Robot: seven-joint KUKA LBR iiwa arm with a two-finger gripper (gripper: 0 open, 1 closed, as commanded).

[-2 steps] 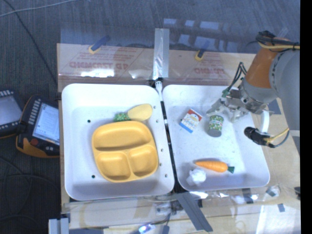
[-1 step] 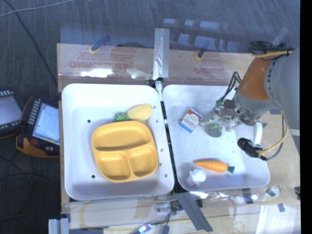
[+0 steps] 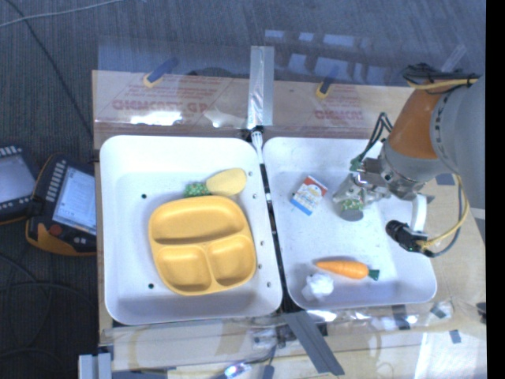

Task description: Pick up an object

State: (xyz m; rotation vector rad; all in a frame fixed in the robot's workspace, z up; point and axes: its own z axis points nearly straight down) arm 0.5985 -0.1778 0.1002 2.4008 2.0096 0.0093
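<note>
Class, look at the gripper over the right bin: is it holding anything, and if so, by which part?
It cannot be told. The gripper is low in the right bin, over something small and greenish, but no object shows between its fingers.

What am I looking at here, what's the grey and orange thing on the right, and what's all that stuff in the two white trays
This is one camera fixed above a workbench, looking down at a slant. The grey and orange thing is a robot arm reaching in from the right. Its tip is a gripper for picking things up, low over the right bin. The picture is too blurry there to tell whether it holds anything. That bin holds a small carton, a toy carrot and a white lump. The left bin holds a yellow divided plate, with a pale yellow piece and something green at its far edge.
</note>
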